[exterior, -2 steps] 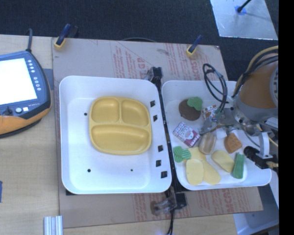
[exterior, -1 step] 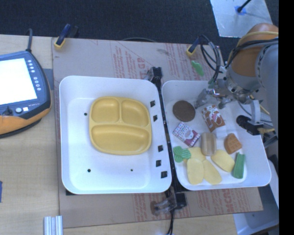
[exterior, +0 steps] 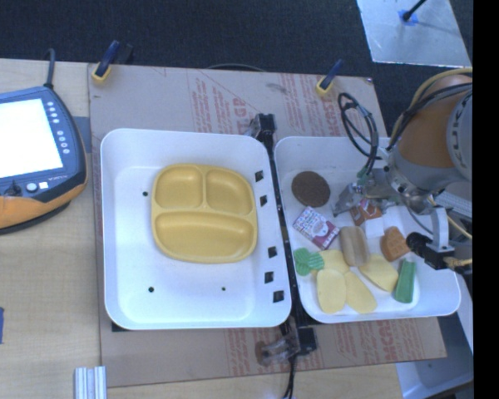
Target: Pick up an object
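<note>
Seeing gripper (exterior: 368, 208) low in right bin (exterior: 333, 144), mid-right of frame, grip state unclear; I note open floor w/ brown disc (exterior: 310, 189) upper-left.

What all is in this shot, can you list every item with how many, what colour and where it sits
Bins: two, white, side by side on the bench.
Divided tray: one, yellow, in the left bin.
Round disc: one, brown, right bin, far left part.
Packet: one, red and white, right bin.
Toy foods: several, yellow, tan, orange and green, near side of the right bin.
Pendant: one, orange and grey with a white screen, left edge of the bench.
Clamps: two, blue and yellow, far edge of the cardboard.
Arm: one, grey with orange, over the right bin.
Gripper: one, above the right bin's far side.
</note>
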`<state>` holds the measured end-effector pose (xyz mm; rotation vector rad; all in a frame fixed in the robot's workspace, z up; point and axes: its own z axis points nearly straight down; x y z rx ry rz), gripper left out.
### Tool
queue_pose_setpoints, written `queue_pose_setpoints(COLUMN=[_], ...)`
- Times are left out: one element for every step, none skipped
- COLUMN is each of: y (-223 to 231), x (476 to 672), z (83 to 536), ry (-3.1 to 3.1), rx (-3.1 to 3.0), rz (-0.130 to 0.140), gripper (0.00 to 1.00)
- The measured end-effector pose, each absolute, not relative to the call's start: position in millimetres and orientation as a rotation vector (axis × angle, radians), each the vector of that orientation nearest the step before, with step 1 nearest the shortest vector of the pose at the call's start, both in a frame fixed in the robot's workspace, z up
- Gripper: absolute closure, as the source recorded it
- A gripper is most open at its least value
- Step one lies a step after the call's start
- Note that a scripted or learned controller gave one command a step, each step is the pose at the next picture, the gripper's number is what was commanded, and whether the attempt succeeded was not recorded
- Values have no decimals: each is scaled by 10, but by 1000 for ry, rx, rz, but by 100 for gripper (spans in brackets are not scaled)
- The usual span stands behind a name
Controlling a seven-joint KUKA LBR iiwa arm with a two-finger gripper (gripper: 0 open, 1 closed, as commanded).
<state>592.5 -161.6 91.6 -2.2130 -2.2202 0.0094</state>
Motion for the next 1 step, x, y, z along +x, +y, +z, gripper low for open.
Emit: queue_pose_setpoints(y=[-1631], x=[5960], z=[1033], ry=[-2227], rx=[-2216], rz=[5], gripper=[100])
